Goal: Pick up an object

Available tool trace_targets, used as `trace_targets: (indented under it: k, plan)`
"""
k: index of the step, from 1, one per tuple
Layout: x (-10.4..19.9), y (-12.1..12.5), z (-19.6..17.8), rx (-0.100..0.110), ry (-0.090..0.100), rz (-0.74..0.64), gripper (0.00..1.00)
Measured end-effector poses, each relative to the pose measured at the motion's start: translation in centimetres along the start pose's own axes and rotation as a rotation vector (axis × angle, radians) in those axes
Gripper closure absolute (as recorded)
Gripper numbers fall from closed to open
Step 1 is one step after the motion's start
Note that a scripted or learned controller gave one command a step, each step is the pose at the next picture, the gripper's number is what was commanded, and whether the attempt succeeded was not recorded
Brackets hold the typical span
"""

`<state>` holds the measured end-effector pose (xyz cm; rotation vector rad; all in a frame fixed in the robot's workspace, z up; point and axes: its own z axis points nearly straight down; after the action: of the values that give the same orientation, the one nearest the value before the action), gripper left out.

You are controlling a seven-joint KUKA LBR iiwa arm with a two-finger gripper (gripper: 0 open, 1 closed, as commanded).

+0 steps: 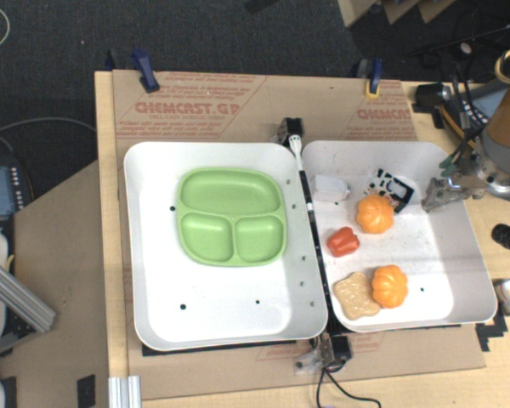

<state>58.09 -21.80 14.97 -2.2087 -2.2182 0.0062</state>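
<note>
We see the gripper [446,191] at the right edge of the right bin [442,262]; we cannot tell its finger state. The nearest orange pumpkin [375,214] lies to its left, apart from it, beside a black-and-white piece [391,186].

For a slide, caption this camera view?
Gripper hovers at right bin's edge, near toy pumpkins; green tray sits in left bin.
</note>
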Motion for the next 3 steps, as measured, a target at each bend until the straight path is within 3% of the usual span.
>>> trace_targets:
  k: [1, 2, 3]
  plan:
    - [2.5, -4.3, 6.9, -0.005, -0.002, 0.005, 1.0]
    - [-0.8, -7.5, 6.6, -0.007, -0.004, 0.009, 1.0]
    - [-0.6, -7.3, 5.5, -0.012, -0.006, 0.006, 1.0]
